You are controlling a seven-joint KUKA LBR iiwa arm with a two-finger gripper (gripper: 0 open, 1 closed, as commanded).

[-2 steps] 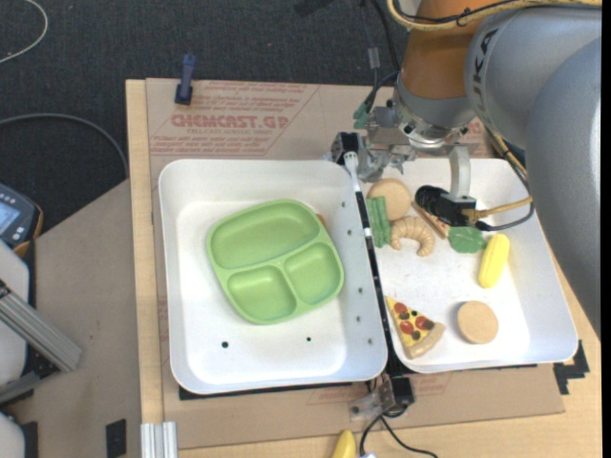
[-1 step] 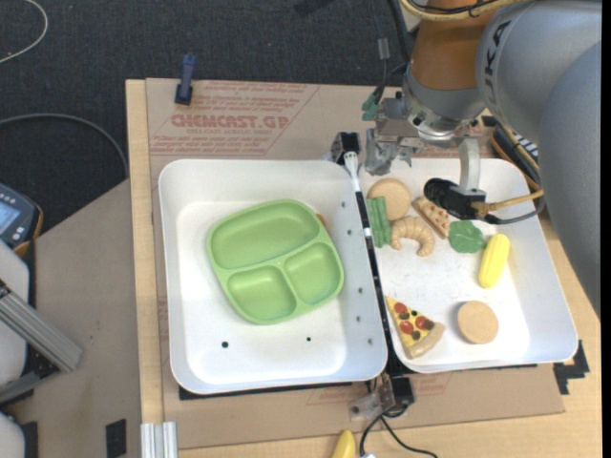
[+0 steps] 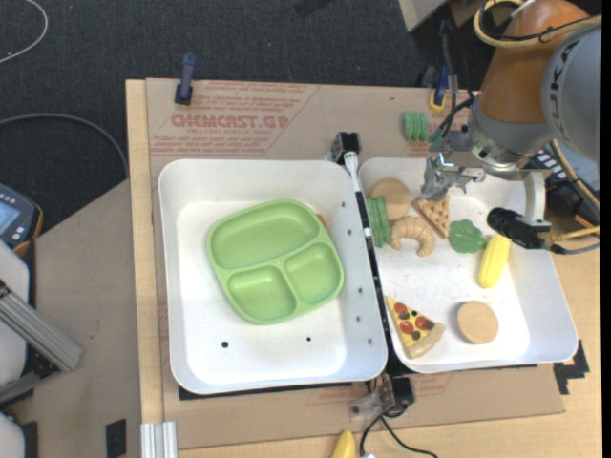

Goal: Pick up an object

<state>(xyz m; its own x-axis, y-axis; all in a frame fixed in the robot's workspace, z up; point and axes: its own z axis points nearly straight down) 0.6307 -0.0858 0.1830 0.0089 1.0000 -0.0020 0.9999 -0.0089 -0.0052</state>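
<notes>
The right bin holds several toy foods. A tan croissant lies by a round bun, and a brown cracker-like wedge lies just behind it. There is also a green leafy piece, a yellow corn-like piece, a round tan cookie and a pizza slice. A green ridged piece leans at the divider. My gripper hangs over the bin's far side, right above the wedge's far end. I see nothing lifted in it.
A green divided plate lies in the left bin. Another green ridged piece sits on the bench behind the right bin. Clamps stand at the bench's back edge. The arm comes in over the right bin's far right corner.
</notes>
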